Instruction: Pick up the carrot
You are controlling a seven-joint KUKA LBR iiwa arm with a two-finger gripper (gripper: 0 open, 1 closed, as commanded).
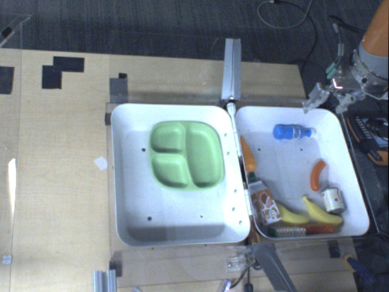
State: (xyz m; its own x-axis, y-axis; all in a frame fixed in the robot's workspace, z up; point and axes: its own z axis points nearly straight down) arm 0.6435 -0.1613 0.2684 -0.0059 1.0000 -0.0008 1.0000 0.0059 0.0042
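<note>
Gripper (331,96) is seen at the upper right, hovering over the far right corner of the right bin (349,181); whether it is spread or pressed together cannot be told from this slant. Nothing is seen held in it. Grey arm (374,62) with orange band (377,32) is noted just behind and to the right of it.

Carrot (247,154) is located well to the left of the gripper and nearer the camera, lying lengthwise against the left wall of the right bin, apart from the gripper.

Blue bottle (292,132) is recorded on its side, near the gripper, below and left of it. Further down from the gripper: an orange-red sausage-shaped item (316,174), a small metal can (332,200), two bananas (304,215), and a snack packet (263,203) crowded at the bin's near edge.

Left bin (130,218) lies far left of the gripper and carries a green divided tray (186,154). Both bins rest on the desk (55,181).
</note>
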